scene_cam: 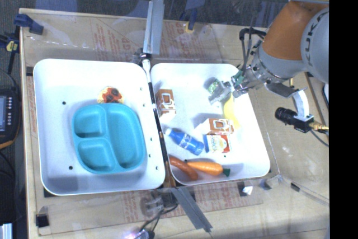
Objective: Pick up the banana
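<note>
The yellow banana [229, 111] lies in the right bin [254, 145], near its right wall, pointing roughly front to back. My gripper [221, 89] hangs over the bin's back right part, right at the banana's far end and covering that tip. Whether it touches the banana is unclear from this angle. The grey arm with its orange band [288, 31] reaches in from the right.
The right bin also holds a brown-and-white carton [165, 102], a blue bottle [186, 141], two small cartons [218, 135], a carrot [205, 167] and a reddish sausage-like piece [182, 168]. In the left bin [47, 120] sit a blue divided tray [107, 137] and a small orange toy [110, 95].
</note>
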You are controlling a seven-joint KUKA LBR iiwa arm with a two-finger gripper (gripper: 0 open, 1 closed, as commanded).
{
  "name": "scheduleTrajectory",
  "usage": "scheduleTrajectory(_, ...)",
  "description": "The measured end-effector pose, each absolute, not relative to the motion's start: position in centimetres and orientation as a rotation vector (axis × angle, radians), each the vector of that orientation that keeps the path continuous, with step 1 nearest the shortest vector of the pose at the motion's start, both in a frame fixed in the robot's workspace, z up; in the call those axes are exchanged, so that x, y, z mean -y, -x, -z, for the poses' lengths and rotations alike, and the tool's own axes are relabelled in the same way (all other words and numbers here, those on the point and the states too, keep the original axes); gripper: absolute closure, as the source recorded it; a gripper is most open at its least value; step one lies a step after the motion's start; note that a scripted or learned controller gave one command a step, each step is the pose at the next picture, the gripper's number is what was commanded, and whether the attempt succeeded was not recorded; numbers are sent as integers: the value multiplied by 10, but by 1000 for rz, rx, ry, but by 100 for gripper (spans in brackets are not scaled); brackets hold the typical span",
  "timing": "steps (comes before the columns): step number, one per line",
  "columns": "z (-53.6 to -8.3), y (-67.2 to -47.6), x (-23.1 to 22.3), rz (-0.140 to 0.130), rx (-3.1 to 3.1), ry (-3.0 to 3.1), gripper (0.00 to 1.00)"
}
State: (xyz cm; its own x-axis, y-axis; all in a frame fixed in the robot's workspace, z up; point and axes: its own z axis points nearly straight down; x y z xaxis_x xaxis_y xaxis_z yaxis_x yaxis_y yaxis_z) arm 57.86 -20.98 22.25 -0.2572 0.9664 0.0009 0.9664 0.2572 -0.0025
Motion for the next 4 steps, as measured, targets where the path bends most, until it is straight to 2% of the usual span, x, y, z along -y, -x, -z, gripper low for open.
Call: scheduleTrajectory(4, -222, -579, 210, -2, 2489, 1913, 0)
